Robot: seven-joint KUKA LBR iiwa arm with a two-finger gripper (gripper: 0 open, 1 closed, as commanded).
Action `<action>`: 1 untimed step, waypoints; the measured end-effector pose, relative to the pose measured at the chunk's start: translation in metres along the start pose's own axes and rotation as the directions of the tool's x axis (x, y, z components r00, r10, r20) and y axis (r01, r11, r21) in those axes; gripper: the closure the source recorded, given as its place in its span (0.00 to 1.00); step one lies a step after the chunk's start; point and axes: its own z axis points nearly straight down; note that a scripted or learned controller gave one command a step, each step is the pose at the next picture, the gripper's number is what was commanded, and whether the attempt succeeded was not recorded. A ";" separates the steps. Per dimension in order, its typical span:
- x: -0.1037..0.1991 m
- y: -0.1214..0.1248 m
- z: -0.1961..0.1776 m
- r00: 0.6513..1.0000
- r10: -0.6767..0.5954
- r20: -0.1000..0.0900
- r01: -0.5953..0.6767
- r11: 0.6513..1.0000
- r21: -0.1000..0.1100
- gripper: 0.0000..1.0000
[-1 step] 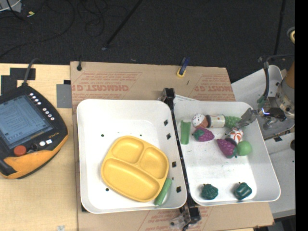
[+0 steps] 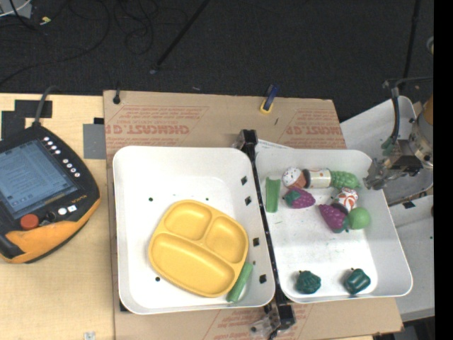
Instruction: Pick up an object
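- Tool (image 2: 386, 167) at far right edge, over right bin's (image 2: 396, 261) upper right rim; grip state – cannot tell, too small and cluttered.
- Nothing seen held by tool.
- Right bin holds toy food: white-and-brown piece (image 2: 294, 178), pale cylinder (image 2: 318, 178), light green leafy piece (image 2: 345, 180), all in a row near top.
- Two purple grape bunches (image 2: 300, 199) & (image 2: 333, 216) below, w/ red-white piece (image 2: 347, 199) and green ball (image 2: 359, 219) beside 2nd bunch.
- Green stick (image 2: 272, 194) upright along bin's left wall.
- Two dark green peppers (image 2: 308, 282), (image 2: 357, 281) near front wall, apart.
- Left bin (image 2: 141, 168): yellow divided plate (image 2: 198, 247), tilted; green pod (image 2: 240, 284) touching its lower right rim.
- Table (image 2: 64, 289) left: teach pendant (image 2: 39, 190).
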 end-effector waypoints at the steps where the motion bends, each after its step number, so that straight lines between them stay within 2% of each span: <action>1: 0.052 -0.021 -0.180 1.000 -0.004 0.003 0.004 1.000 -0.017 1.00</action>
